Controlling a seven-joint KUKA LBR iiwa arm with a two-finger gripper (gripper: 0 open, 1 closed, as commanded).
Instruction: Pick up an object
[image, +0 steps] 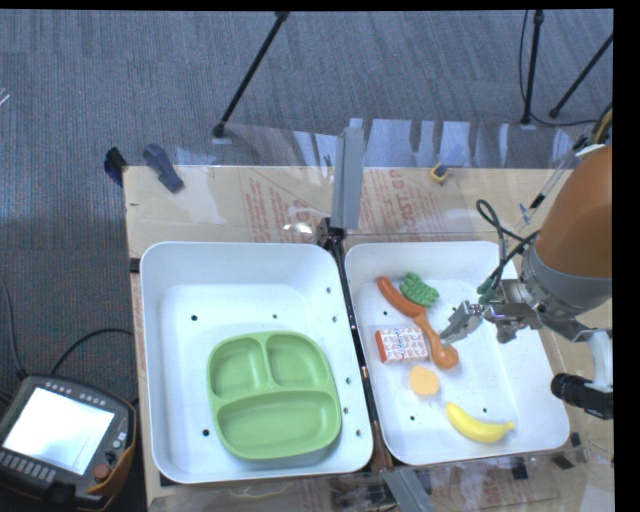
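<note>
Nothing lifted yet: the gripper hangs open over the right bin, just beside the orange spoon, empty-handed.

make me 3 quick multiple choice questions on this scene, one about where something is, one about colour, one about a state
1. Where is the divided plate?
A. left bin
B. right bin
C. on the floor

2. What colour is the banana?
A. red
B. yellow
C. blue

3. Where is the tool now?
A. over the right bin, above the toys
B. over the left bin
C. away from both bins

Answers: 1 A, the green plate lies in the left bin. 2 B, it is yellow, near the front of the right bin. 3 A, it hangs by the orange spoon and snack packet.
</note>
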